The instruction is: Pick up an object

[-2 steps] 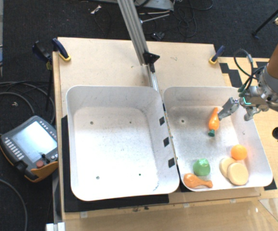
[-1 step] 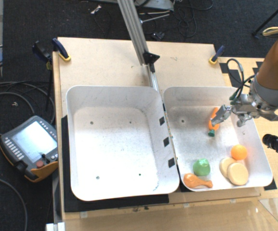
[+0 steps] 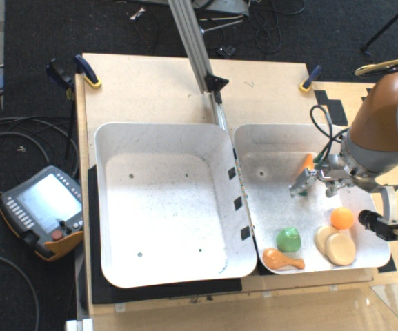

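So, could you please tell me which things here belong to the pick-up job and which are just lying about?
Part of the job:
gripper
right bin
green ball
orange ball
orange pear-shaped toy
beige pieces

Just lying about:
left bin
teach pendant
clamps
floor cables

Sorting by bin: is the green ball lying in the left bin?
No, the green ball lies in the right bin, near its front edge.

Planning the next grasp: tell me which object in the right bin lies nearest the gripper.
The orange ball. It sits just below the gripper, while the green ball, the beige pieces and the orange pear-shaped toy lie farther toward the bin's front edge.
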You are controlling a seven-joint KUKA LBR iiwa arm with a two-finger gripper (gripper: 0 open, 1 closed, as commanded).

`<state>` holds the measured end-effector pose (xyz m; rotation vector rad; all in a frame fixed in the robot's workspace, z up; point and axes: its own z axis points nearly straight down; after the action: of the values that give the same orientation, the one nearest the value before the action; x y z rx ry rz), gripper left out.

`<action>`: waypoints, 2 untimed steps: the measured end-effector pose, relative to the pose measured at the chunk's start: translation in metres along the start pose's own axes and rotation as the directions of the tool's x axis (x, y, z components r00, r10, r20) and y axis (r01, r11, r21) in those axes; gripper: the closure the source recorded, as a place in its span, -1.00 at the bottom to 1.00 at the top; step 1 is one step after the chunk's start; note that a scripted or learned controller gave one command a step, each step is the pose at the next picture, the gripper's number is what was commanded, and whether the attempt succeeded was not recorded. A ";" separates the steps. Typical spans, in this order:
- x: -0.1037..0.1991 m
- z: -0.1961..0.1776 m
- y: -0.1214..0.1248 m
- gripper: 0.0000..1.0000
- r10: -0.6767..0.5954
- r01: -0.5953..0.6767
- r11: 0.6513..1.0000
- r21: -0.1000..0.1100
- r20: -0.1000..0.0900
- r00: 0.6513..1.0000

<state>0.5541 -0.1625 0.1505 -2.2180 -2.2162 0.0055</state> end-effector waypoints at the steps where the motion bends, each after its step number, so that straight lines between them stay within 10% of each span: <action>1: 0.001 0.054 -0.001 -1.00 0.000 0.000 1.000 -0.001 0.000 1.000; 2: 0.000 0.040 0.001 1.00 0.001 -0.001 1.000 -0.008 0.002 1.000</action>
<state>0.5547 -0.1622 0.1103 -2.2233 -2.2204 -0.0014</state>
